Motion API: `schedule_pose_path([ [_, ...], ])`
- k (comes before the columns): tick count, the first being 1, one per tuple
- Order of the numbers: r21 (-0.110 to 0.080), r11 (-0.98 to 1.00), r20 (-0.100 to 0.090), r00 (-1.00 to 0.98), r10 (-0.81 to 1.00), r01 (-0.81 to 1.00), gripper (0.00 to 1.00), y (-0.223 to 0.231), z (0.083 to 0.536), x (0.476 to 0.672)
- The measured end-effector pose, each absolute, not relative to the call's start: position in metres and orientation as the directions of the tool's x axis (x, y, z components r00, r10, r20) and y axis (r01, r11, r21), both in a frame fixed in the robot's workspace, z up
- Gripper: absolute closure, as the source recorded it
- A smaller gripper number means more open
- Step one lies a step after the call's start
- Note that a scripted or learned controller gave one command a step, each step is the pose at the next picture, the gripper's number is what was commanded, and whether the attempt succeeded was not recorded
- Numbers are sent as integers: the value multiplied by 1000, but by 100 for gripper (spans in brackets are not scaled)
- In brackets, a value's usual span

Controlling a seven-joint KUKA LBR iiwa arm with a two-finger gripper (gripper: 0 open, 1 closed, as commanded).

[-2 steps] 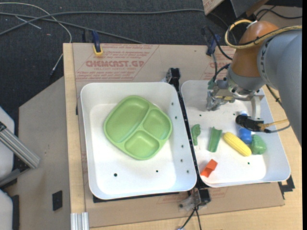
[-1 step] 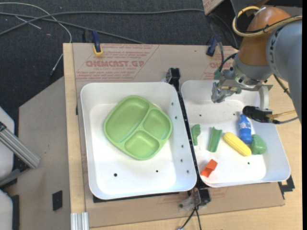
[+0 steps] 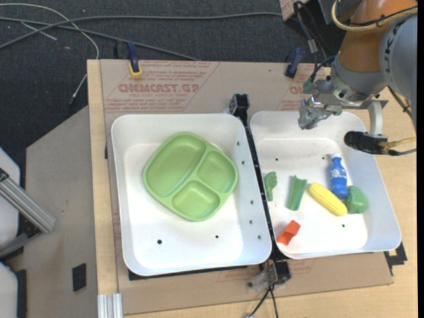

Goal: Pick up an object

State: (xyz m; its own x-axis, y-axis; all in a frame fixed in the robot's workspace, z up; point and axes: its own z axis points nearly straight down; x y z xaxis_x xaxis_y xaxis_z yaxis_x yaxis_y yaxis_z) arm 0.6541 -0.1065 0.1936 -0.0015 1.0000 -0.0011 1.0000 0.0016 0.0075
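Two white bins sit side by side in front of you. Starting at your left, the left bin (image 3: 129, 244) holds a green divided plate (image 3: 190, 175), lying flat and turned at an angle, roughly in the middle of the bin floor. Cross the black divider and you reach the right bin (image 3: 377, 234), where the small things are gathered in its middle and near part. First comes a small green piece (image 3: 270, 185) close to the left wall, then a longer green stick (image 3: 295, 193) just beside it, and nearer to you an orange block (image 3: 288, 232). Further right a yellow corn cob (image 3: 328, 199) lies slanted, touching a blue bottle (image 3: 338, 176) behind it, and a green lump (image 3: 357, 201) sits against the cob's right end.

The gripper (image 3: 311, 116) hangs over the far rim of the right bin, above and behind all of these things and well apart from them; the green stick and the blue bottle lie nearest to it. Nothing shows between its fingers, and you cannot tell from here how wide they stand
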Motion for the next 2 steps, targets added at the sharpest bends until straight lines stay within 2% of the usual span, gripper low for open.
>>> schedule_pose_path([
  [2, 7, 1, -1, -1, 1000, 1000, 100, -116, 289, 658],
])
